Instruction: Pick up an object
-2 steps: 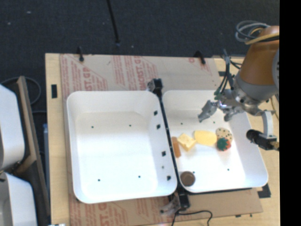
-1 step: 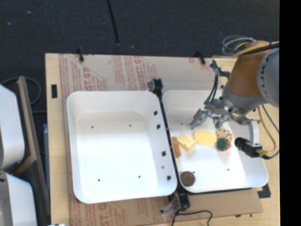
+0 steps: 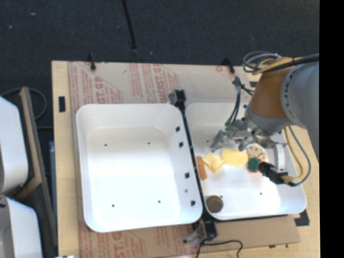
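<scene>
Several small objects lie in the right bin (image 3: 279,198). A pale yellow rounded piece (image 3: 235,157) sits near the middle, with a yellow wedge-like block (image 3: 213,163) to its left. An orange stick (image 3: 201,167) lies by the bin's left wall. A brown round disc (image 3: 214,203) rests at the front left corner, and a small green thing (image 3: 252,164) sits right of the yellow piece. My gripper (image 3: 232,142) hangs just behind the pale yellow piece. Its fingers are spread open and nothing is between them.
The left bin (image 3: 86,144) stands beside the right one, split from it by a black divider rail (image 3: 185,144). The grey arm (image 3: 279,98) with its orange band covers the right bin's back right part. Cardboard (image 3: 123,85) lies under both bins.
</scene>
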You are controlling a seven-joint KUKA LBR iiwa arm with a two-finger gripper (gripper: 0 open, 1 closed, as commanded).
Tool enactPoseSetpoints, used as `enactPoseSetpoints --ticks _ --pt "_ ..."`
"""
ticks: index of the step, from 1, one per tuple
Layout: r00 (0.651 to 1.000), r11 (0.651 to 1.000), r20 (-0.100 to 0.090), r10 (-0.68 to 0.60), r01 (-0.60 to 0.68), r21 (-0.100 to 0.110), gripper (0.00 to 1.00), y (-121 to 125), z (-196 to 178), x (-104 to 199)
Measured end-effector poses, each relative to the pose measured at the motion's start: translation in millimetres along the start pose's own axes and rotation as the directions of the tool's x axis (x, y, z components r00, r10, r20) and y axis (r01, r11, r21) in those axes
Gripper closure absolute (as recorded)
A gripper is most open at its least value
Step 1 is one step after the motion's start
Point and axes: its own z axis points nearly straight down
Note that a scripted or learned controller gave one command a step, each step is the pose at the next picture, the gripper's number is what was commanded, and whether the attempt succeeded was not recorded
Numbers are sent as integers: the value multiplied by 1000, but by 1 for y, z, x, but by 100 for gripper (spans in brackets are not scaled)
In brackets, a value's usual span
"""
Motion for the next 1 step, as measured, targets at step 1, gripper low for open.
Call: enactPoseSetpoints --ticks 1 --pt "1000 1000 1 2 -2 -6 100 1 -13 -1"
